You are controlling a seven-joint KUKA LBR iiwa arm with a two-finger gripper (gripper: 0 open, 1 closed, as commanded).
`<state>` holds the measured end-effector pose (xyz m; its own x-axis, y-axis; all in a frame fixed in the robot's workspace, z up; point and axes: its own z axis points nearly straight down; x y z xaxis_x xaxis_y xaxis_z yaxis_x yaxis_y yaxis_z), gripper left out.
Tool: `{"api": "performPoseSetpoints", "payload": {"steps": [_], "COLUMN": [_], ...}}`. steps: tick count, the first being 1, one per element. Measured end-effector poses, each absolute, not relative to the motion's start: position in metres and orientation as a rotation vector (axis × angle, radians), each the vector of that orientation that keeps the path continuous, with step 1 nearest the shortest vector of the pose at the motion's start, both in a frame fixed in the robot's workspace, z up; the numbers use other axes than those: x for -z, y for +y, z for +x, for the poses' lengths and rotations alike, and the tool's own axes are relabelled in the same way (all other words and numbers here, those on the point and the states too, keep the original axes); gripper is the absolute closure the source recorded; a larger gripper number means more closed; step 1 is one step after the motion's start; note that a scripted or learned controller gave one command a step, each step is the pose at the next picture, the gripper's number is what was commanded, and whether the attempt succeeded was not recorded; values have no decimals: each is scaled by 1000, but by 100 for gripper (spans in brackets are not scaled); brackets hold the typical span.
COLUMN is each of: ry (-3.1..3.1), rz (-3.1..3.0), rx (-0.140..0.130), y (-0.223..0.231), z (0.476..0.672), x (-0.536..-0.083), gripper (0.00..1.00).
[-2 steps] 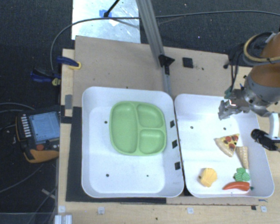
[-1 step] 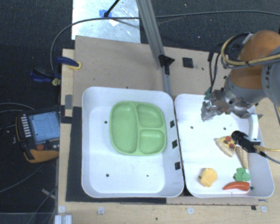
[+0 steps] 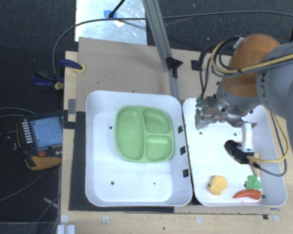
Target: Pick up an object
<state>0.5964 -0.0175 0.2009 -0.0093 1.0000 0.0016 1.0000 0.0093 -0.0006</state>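
A green divided plate (image 3: 145, 134) is seen in the left bin (image 3: 98, 185). In the right bin (image 3: 203, 157), the gripper (image 3: 201, 120) hangs near the top; its grip cannot be told. A yellow toy (image 3: 217, 184) and red-green toy (image 3: 249, 189) are seen near the front edge.

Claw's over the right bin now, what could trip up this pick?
1. The claw sits at the right bin's upper left, far from the yellow toy and carrot; a descent here would likely grab nothing.
2. The carrot lies near the bin's wall, which may block a finger.
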Motion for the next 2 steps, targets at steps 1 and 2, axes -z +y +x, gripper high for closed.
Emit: {"api": "performPoseSetpoints", "payload": {"steps": [1, 2], "ry": [-2231, -2234], "rz": [-2211, -2208], "rx": [4, 6], "y": [30, 89], "z": [597, 588], "x": [-201, -221], "gripper": [100, 100]}}
